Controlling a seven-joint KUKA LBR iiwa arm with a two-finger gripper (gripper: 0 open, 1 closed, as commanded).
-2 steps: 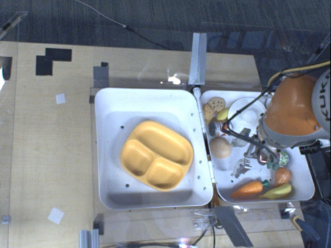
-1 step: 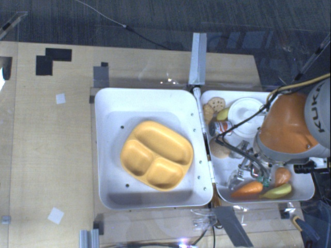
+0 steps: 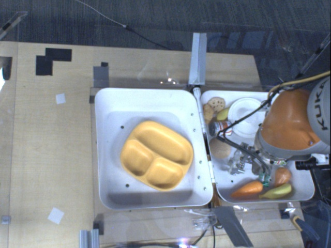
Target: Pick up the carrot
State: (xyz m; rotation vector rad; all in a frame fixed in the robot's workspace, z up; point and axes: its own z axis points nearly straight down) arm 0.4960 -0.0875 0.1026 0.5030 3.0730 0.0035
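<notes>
The gripper (image 3: 247,165) hangs right above the carrot (image 3: 249,188) in the right bin (image 3: 310,192), can't tell if it's grabbing anything.

no text or label can be read.

Lighting: even, fairly bright, from overhead. Glare: small white glints on the clear panel behind the left bin (image 3: 147,149) and near the bottom edge; soft sheen on the yellow divided tray (image 3: 156,154) and the orange band (image 3: 289,120). Shadows: soft grey patch in the left bin below the tray; darker shade under the arm in the right bin (image 3: 261,195). Sharpness: moderate, fine detail around the gripper (image 3: 247,165) muddled. Far background dim, blue-grey.
</notes>
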